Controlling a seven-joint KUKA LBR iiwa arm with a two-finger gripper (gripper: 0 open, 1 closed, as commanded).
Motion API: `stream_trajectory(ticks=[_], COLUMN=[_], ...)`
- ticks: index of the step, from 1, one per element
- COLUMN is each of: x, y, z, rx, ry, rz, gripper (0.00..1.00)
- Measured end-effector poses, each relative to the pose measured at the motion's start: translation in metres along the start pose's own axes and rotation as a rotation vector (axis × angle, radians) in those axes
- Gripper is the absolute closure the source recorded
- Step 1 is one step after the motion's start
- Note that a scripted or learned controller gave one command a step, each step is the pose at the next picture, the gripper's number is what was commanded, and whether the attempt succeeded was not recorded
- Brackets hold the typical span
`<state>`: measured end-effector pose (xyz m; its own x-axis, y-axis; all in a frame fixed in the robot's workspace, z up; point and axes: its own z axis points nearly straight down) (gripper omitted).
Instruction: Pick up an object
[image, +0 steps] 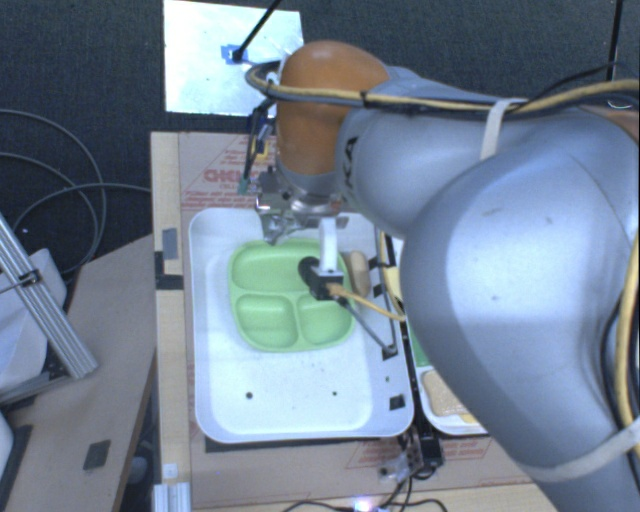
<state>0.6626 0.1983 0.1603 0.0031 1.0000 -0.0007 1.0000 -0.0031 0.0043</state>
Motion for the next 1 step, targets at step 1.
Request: stream_trajectory(ticks=[1], x=[0.0139], y=[-0.0584], z=[-0.0850], rx=[-0.001], ry=[0.005], rz=[-0.009], gripper=[1.00])
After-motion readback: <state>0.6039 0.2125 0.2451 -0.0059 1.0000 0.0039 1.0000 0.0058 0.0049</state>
